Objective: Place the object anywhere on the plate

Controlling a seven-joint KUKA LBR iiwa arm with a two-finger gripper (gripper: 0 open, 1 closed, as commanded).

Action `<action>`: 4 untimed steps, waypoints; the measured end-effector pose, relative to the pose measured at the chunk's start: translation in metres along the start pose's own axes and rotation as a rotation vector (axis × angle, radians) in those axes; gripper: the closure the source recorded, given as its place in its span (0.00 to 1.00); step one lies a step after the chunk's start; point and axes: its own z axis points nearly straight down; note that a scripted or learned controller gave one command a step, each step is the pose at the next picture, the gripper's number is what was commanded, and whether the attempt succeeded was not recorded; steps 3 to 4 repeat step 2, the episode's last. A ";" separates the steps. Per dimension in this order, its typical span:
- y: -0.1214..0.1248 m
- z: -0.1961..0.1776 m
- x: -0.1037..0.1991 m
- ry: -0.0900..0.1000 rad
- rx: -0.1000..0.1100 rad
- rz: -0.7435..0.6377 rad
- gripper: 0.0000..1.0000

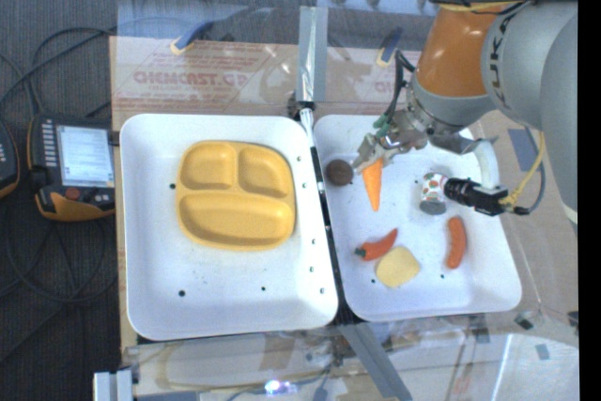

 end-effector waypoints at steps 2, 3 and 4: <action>0.003 0.014 0.088 -0.001 0.001 -0.328 0.00; 0.003 0.014 0.088 -0.001 0.001 -0.328 0.00; 0.003 0.014 0.088 -0.001 0.001 -0.328 0.00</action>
